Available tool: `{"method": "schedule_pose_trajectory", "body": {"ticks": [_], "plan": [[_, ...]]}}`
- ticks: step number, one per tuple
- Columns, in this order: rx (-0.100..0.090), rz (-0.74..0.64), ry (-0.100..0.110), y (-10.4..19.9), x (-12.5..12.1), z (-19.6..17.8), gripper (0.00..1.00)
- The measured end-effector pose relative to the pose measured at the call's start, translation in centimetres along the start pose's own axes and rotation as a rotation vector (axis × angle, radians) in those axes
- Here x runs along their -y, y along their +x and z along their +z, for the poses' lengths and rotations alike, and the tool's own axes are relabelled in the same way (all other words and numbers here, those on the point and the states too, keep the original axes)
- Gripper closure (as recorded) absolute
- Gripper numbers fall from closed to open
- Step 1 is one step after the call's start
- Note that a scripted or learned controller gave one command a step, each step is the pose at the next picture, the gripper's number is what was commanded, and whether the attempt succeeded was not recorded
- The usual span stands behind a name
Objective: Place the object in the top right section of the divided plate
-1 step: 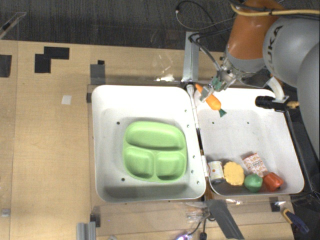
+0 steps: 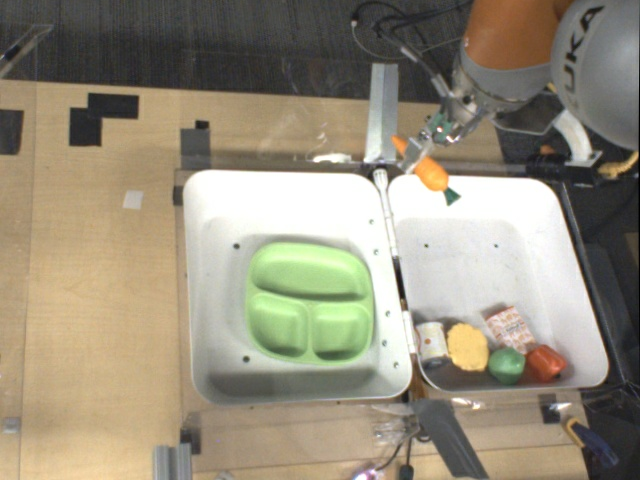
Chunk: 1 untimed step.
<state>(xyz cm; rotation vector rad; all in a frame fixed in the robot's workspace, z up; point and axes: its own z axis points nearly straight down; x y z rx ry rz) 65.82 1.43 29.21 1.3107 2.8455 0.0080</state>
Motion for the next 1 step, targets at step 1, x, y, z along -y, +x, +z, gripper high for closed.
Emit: {"method": "schedule_pose_trajectory", "body": {"ticks": [1], "plan": [[0.002, -0.397, 0.000, -1.48, 0.43, -7.11, 1.00]]}}
